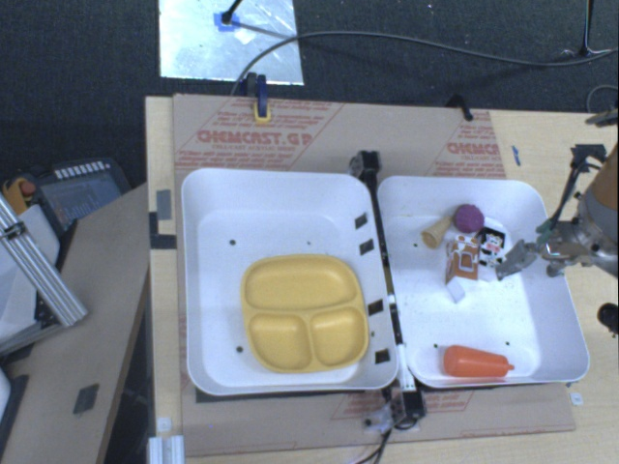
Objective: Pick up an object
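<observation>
Gripper [511,262] sits over the right bin [556,307], just beside the carton [464,257] (fingers look shut, holding nothing). Purple cone [455,223] touches the carton's top; carrot [476,362] lies well below it.

Dark carpet floor [77,56]; foil sheet [229,25]; wooden bench [542,133]

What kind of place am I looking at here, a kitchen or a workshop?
Most likely a robot test lab, not a kitchen. Two white bins sit on a taped-down board, a robot gripper reaches in over toys such as a plastic carrot, and cables trail across the floor.
</observation>
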`<state>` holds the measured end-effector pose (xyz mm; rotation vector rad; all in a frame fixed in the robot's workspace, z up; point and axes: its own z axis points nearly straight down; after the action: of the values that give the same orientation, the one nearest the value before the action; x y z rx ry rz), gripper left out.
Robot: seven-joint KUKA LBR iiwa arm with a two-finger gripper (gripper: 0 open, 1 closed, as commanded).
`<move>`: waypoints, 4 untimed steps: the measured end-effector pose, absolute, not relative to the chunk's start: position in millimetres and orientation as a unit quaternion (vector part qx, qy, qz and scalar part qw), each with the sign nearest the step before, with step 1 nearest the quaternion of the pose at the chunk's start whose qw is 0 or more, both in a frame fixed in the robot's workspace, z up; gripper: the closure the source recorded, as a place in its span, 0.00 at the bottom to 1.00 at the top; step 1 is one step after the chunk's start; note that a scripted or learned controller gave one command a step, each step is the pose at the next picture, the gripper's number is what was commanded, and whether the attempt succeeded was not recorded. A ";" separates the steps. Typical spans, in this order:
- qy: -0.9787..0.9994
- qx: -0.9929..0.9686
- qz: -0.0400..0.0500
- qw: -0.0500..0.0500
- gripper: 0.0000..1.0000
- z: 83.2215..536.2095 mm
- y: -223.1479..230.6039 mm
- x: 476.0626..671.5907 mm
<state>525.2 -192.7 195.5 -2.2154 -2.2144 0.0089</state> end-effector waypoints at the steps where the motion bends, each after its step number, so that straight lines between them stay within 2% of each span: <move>1: -0.708 -0.706 0.000 0.000 0.00 201.5 -192.3 528.3; 3: -0.707 -0.707 0.000 0.000 0.00 87.5 -194.1 529.8; 4: -0.708 -0.707 -0.001 -0.002 1.00 100.4 -194.3 531.1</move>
<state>531.1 -194.3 100.4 -2.2225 -2.2250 -0.0020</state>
